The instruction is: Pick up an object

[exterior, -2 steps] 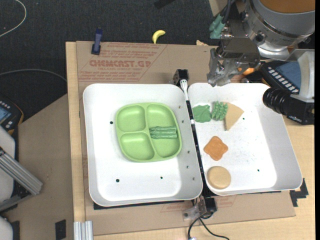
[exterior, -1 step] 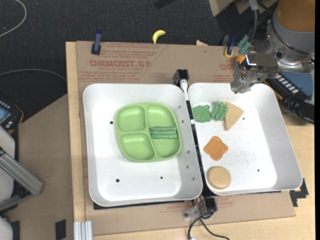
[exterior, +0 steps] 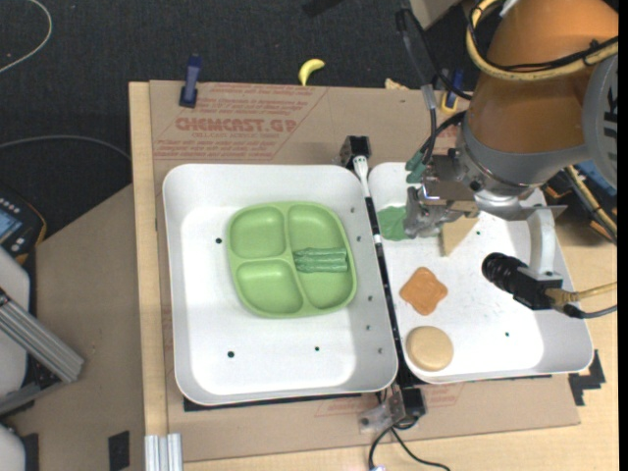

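Note:
My gripper (exterior: pixel 424 220) hangs over the back left part of the right bin (exterior: pixel 549 356). Just left of and under it lies a flat green piece (exterior: pixel 392 224), partly hidden by the gripper. A small tan wedge (exterior: pixel 456 236) lies right beside the gripper. Nearer the front of this bin sit an orange-brown toast-like piece (exterior: pixel 424 290) and a round tan bun (exterior: pixel 430 348). In the left bin (exterior: pixel 196 263) is a green divided plate (exterior: pixel 260 283), with a pale green ridged item (exterior: pixel 321 260) in its right compartment.
The two bins meet at a shared rim (exterior: pixel 378 263) close to the gripper. They stand on a cardboard sheet (exterior: pixel 245 116). A blue clip (exterior: pixel 190 81) and a yellow object (exterior: pixel 311 69) lie at the back of it.

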{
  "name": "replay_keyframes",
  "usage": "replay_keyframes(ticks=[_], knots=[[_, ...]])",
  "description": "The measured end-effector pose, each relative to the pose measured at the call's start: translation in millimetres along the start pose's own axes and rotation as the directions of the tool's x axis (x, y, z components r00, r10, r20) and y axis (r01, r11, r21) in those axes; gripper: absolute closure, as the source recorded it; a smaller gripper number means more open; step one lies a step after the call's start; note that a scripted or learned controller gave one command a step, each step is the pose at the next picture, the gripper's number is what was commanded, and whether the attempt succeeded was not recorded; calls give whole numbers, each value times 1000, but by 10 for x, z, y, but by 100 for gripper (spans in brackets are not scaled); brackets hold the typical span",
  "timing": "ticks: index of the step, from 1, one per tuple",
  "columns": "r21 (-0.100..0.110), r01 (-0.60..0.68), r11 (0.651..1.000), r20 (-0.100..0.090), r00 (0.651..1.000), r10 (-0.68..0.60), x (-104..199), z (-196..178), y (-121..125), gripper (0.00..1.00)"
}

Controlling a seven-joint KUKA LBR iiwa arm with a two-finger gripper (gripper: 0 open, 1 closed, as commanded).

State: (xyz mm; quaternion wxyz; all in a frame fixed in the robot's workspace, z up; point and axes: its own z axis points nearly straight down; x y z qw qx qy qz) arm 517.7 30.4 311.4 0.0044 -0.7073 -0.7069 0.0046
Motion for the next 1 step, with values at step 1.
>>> replay_keyframes(ticks=[1], knots=[[-8,5,1000,-1,1000,-5,530,-25,-244,100]])
